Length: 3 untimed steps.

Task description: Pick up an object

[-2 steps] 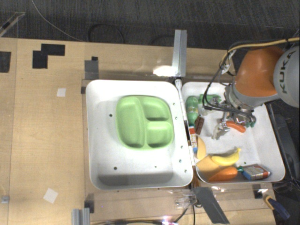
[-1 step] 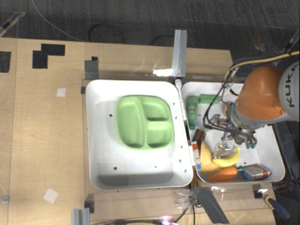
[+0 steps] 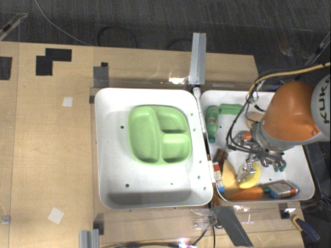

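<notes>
Plainly, "KU" lettering on arm (image 3: 316, 107); fingers (image 3: 252, 170) over yellow object (image 3: 249, 177).

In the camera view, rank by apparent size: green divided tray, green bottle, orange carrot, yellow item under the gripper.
1. Green divided tray, by far.
2. Green bottle and orange carrot: look alike, unranked.
3. Yellow item, partly hidden by the gripper, so unsure.

1. Both white bins (image 3: 111, 138) look like smooth plastic with a soft sheen.
2. The green divided tray (image 3: 158, 133), well left of the gripper (image 3: 253, 165), looks like matt plastic.
3. The bench (image 3: 46, 154) looks like pale, matt wood.
4. The arm's orange band (image 3: 289, 112) above the gripper looks smooth and slightly glossy.
</notes>
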Tool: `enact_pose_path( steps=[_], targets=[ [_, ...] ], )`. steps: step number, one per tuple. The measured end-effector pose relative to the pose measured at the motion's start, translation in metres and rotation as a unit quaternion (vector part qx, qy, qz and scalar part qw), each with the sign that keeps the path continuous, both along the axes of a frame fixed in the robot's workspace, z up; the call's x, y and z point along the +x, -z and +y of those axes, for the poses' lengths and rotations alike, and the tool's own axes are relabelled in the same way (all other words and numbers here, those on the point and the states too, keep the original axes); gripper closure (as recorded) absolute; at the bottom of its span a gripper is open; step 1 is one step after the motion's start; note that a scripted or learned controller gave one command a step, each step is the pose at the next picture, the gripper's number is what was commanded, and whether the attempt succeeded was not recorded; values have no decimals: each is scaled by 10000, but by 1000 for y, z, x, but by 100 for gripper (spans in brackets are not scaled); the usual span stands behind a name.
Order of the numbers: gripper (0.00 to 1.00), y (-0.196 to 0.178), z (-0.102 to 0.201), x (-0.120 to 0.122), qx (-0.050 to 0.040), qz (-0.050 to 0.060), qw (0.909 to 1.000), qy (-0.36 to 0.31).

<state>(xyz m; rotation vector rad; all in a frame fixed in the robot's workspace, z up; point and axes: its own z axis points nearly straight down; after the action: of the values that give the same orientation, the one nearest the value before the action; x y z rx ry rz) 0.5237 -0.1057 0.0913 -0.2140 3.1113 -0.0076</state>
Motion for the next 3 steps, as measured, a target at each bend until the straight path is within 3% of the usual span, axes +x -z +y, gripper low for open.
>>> enact_pose_path(
  steps=[1,2,3],
  targets=[
    [100,-15,1,6,-8,-89,10000,-33],
    [100,-145,-3,58,2,19,9999,-155],
    [100,-119,-61,8,-10,74,9945,-1040]
  ],
)
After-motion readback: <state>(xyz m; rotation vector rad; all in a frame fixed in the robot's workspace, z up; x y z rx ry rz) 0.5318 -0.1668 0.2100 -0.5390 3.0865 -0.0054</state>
